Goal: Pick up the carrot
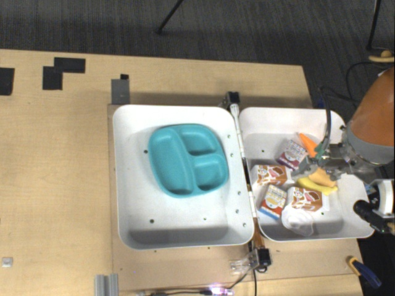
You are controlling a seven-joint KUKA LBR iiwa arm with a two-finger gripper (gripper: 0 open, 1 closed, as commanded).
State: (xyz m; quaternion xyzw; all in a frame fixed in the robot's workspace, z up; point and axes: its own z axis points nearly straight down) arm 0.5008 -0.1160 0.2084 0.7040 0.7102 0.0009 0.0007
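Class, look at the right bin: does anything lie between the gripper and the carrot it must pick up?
Nothing visible does. The gripper sits in the right bin, right beside the carrot, with no object between them. The banana and snack packets lie nearer the bin's front, off that path.

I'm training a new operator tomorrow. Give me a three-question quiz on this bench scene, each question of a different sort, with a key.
1. True or false: the teal divided tray lies in the right bin.
2. Which item lies closest to the pincer?
A. the carrot
B. the teal divided tray
C. the white cup
3. Fill in: the yellow fruit beside the snack packets is a ____.

Key:
1. False; it lies in the left bin.
2. A; the carrot lies just by the pincer at the right bin's far side.
3. Banana.
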